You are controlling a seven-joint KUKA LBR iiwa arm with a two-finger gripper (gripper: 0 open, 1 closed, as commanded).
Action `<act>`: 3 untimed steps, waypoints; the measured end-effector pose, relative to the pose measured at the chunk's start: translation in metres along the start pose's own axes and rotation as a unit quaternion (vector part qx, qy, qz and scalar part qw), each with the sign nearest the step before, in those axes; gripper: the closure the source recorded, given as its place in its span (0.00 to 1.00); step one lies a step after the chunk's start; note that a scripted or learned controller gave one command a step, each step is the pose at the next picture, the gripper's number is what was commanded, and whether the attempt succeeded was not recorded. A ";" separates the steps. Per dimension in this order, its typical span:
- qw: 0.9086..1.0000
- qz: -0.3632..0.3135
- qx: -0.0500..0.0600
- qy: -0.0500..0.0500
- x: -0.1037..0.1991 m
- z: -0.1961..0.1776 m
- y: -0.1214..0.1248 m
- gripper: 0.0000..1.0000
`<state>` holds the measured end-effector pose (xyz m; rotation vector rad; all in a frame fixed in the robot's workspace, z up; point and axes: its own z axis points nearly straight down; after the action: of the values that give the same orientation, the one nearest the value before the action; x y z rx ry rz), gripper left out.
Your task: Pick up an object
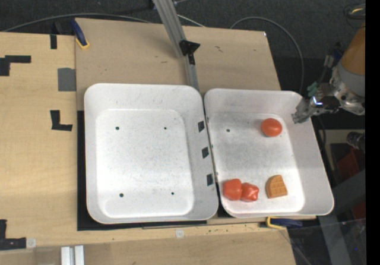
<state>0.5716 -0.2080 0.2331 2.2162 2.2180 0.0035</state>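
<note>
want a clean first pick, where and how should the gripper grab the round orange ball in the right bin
Grip the round orange ball across its widest middle, coming straight down from above. It lies alone on the right bin's floor, free on all sides, so any finger direction probably works. The gripper sits just right of it.

Both bins look like smooth white plastic with a dull sheen, the left bin (142,151) and the right bin (249,151) alike speckled with fine dark scuffs. Around them the tabletop (130,50) is pale, matt wood, bare-grained. Behind the left bin a slanted rail (166,5) reads as brushed metal. In the right bin, the orange ball (272,127) looks smooth and slightly glossy; the tan block (276,186) looks ridged.
</note>
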 end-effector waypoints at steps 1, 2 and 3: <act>1.000 -0.001 0.000 0.000 0.003 -0.064 0.004 1.00; 1.000 -0.002 0.004 0.002 0.056 -0.043 0.005 1.00; 1.000 -0.003 0.005 0.002 0.115 -0.026 0.007 1.00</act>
<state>0.5783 -0.0926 0.2593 2.2162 2.2317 -0.0015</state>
